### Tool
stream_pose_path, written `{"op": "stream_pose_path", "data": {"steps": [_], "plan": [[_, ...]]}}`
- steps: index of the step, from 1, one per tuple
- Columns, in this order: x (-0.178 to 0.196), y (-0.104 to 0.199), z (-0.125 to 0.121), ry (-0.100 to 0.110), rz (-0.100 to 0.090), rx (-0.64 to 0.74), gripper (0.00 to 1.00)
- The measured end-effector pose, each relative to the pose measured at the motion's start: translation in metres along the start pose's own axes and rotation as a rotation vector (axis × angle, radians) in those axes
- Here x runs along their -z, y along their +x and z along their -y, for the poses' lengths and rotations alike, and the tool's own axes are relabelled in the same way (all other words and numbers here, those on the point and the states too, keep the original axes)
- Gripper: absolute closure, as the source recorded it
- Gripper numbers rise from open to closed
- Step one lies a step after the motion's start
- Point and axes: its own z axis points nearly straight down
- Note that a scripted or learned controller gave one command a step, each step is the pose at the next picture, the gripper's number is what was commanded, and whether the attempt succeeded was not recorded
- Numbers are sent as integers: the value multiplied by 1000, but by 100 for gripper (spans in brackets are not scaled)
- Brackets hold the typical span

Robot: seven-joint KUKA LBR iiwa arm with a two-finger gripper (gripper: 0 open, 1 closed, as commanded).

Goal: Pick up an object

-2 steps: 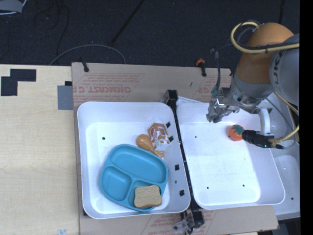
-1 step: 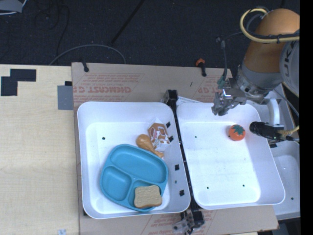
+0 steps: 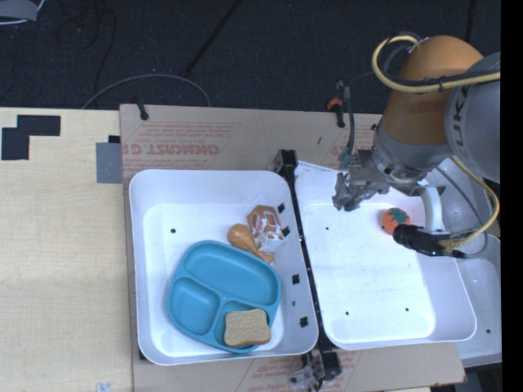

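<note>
My gripper (image 3: 346, 196) hangs over the far left part of the right bin (image 3: 384, 300), pointing down, with nothing seen in it. A small orange toy with a green and red tip (image 3: 395, 217) lies in that bin, a short way to the gripper's right and partly behind the arm's cabling. In the left bin (image 3: 155, 219) sits a blue divided plate (image 3: 214, 288) with a slice of toast (image 3: 247, 327) on its near corner. A tan drumstick (image 3: 245, 238) and a brown-and-white patterned piece (image 3: 266, 224) lie just beyond the plate, near the divider.
A black divider strip (image 3: 299, 251) runs between the two bins. The arm's grey wrist and orange band (image 3: 425, 96) loom over the right bin's far right corner, with a black cable connector (image 3: 418, 237) hanging low near the toy.
</note>
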Motion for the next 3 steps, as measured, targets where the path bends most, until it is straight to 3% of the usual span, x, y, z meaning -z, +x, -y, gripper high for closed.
{"op": "stream_pose_path", "data": {"steps": [3], "plan": [[-20,134,76,1,0,2,100]]}}
